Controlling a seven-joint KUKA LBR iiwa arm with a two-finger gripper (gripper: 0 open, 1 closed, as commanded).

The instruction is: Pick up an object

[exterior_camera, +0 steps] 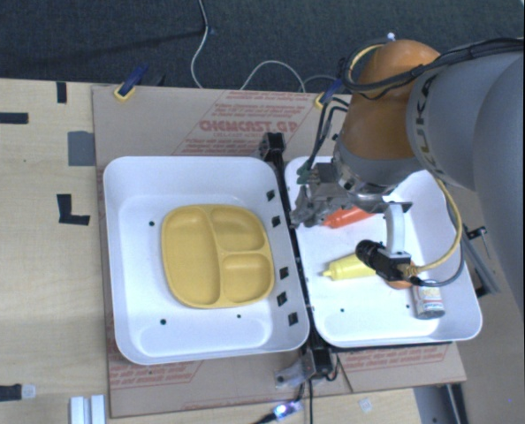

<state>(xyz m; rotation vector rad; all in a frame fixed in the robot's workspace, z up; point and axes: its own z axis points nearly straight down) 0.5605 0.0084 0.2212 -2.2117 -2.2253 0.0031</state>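
Low over upper-left part of right bin (369,318), centre-right of frame: gripper (308,207), hanging from grey arm (488,122) w/ orange band (388,95), reaching in from the right edge. Open or closed: can't tell from this angle.

Candidates for pickup, all in right bin:
- orange piece (345,216), lying flat just right of gripper, long axis approx left-right. Touching gripper or not: can't tell.
- yellow piece (347,270), lying on its side below the orange one, near bin's middle, narrow end toward the left; right end hidden behind robot hardware.
- small can (428,301), silvery w/ reddish band, near bin's lower-right corner, well apart from gripper. Upright or tilted: hard to say.

Left bin (121,263), centre of frame: yellow plate (216,254) w/ three compartments, lying flat approx mid-bin, clear of the walls.

Both bins side by side, inner rims touching, black clips along the seam. Underneath: cardboard sheet (201,122) w/ red print, on a pale bench top (33,237) marked w/ black tape bits at left of frame. Top of frame: dark carpet (86,16) and a thin white cable (245,71).
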